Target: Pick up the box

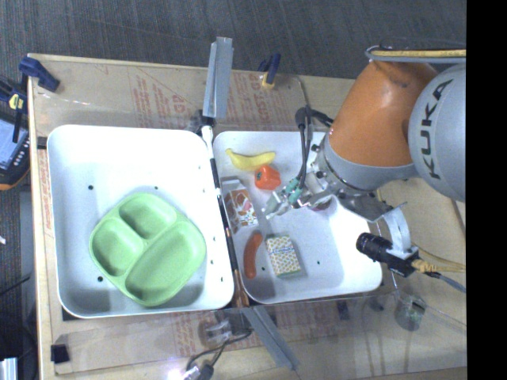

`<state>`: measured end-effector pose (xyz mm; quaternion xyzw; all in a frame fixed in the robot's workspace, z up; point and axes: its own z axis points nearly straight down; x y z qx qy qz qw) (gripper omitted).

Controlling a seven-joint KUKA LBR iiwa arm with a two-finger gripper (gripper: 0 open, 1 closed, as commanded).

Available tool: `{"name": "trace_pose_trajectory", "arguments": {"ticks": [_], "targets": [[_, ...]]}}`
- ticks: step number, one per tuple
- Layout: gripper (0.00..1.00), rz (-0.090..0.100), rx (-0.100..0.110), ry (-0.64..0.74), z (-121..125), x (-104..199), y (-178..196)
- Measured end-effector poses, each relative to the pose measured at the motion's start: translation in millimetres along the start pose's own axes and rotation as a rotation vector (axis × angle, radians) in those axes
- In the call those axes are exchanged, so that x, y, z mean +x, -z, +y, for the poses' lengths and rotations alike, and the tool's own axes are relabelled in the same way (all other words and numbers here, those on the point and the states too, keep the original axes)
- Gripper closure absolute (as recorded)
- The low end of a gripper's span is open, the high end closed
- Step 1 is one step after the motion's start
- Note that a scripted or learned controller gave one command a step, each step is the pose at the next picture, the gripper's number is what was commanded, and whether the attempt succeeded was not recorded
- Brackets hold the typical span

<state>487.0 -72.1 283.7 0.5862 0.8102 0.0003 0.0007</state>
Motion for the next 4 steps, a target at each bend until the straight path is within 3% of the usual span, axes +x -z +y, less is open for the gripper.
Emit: {"name": "trace_pose_trajectory", "arguments": {"ticks": [1, 2, 3, 4], "targets": [[0.00, 0.000, 0.000, 0.000, 0, 0, 0], [0.00, 0.003, 0.005, 0.014, -14, -66, -106], [0.00, -0.002, -0.002, 0.241, -34, -74, -185], [1.00, -0.004, -0.003, 0.245, -33, -76, -173]]}}
